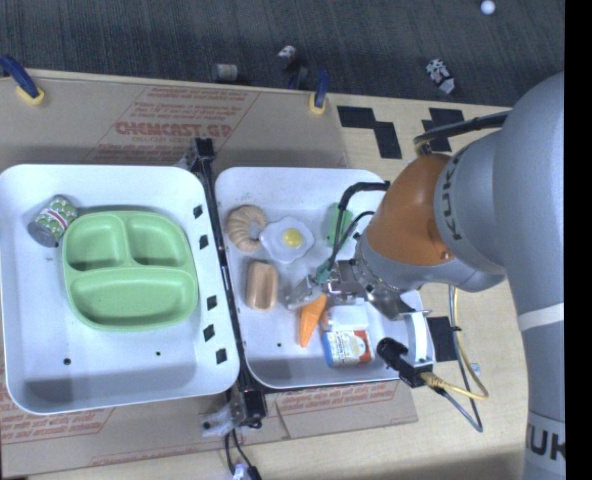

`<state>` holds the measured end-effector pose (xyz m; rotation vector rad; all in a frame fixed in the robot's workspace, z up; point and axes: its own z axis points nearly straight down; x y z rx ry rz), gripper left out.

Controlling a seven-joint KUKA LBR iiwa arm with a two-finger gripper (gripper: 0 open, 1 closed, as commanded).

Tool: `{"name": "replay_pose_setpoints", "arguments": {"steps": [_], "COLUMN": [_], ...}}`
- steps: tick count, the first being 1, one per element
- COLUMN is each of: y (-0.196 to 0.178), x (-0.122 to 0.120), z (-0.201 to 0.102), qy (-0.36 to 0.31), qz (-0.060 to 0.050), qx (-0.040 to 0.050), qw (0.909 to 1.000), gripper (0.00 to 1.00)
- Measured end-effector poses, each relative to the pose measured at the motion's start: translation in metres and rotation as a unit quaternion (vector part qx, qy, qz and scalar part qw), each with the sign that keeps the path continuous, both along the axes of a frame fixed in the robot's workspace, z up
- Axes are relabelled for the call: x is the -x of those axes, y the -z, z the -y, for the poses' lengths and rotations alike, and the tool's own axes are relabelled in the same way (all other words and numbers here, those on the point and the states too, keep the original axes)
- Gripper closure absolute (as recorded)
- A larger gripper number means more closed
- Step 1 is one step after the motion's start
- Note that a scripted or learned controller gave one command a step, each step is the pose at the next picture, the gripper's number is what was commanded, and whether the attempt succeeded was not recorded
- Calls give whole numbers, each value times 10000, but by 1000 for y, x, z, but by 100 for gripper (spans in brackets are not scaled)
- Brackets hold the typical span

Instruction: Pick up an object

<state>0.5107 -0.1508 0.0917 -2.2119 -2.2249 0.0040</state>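
Seen from above, two shallow white plastic bins were set side by side on a brown cardboard-covered bench. In the left bin, a glossy green divided plate with rounded corners and three compartments was laid, and a small patterned can was tucked at its ten o'clock, touching its rim.

In the right bin, a ridged beige pastry was placed at the upper left. At its three o'clock lay a fried egg toy, flat and white with a yellow centre. At the pastry's six o'clock a tan bread-like block was seen. An orange carrot, tapered, was lying at the block's four o'clock, and a small printed carton was set just beside the carrot, at its four o'clock. A green item was partly hidden behind the arm.

The gripper was lowered just above the carrot's top end, among grey hardware; whether the claw was spread or pressed together could not be told, and nothing could be made out between it.
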Motion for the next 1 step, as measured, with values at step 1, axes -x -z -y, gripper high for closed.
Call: {"name": "replay_pose_setpoints", "arguments": {"steps": [1], "y": [-11], "x": [-1], "z": [0], "qy": [-26], "qz": [4], "qx": [8], "qw": [10000], "gripper": [100]}}
